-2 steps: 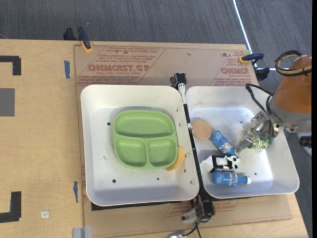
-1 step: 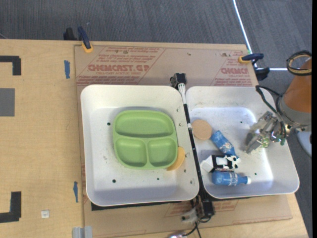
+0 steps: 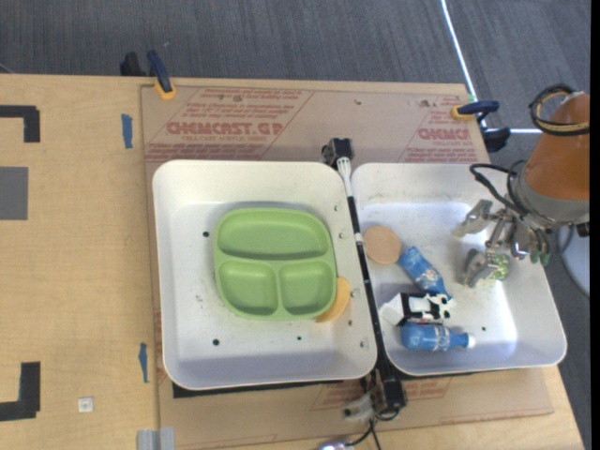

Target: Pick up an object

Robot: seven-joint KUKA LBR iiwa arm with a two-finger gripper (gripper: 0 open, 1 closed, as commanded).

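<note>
a: where's the pincer (image 3: 489, 251) right now?

b: low over the right bin (image 3: 534, 340), near that bin's right wall and about midway between its far and near edges. its fingers look spread apart, with nothing between them that i can make out.

a: so what could it pick up?

b: the right bin holds a tan round disc (image 3: 382, 246) by its left wall, a blue bottle (image 3: 419, 268) lying tilted just beside the disc, a black-and-white toy (image 3: 427, 306) nearer the front, and a second blue bottle (image 3: 434, 339) lying flat along the near edge. the left bin (image 3: 178, 279) holds a green divided plate (image 3: 276, 262) with an orange piece (image 3: 335, 303) tucked at its near-right corner.

a: what might go wrong?

b: my guess is it closes on bare bin floor, since every object sits well apart from it toward the left. the bottles are round and lying down, so a grip off their middle could roll them away. the toy touches the lower bottle, so reaching there may nudge both or pinch two at once.
</note>
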